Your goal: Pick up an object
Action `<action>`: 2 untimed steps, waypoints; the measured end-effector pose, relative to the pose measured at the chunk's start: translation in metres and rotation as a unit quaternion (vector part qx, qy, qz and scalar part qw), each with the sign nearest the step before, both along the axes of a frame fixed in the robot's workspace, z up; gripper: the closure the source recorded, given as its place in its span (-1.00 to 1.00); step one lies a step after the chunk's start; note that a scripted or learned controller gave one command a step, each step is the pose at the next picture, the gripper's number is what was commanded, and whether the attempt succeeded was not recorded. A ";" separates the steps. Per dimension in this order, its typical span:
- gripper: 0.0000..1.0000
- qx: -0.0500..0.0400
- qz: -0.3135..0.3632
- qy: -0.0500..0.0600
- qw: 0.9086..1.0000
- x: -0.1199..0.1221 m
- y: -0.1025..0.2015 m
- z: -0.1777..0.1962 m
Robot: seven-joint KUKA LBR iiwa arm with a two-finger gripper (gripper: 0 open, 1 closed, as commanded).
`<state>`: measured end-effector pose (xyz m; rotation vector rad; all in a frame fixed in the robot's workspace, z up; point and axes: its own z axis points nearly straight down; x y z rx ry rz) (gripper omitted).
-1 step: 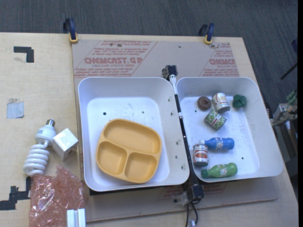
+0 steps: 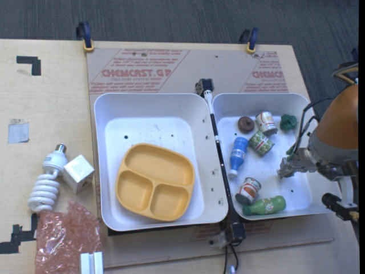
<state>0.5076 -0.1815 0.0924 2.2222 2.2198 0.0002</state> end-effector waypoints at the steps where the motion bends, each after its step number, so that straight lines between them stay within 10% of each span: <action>1: 1.00 0.000 -0.001 -0.001 1.000 0.001 -0.001 0.010; 2: -1.00 0.000 -0.001 -0.001 1.000 0.001 0.000 0.010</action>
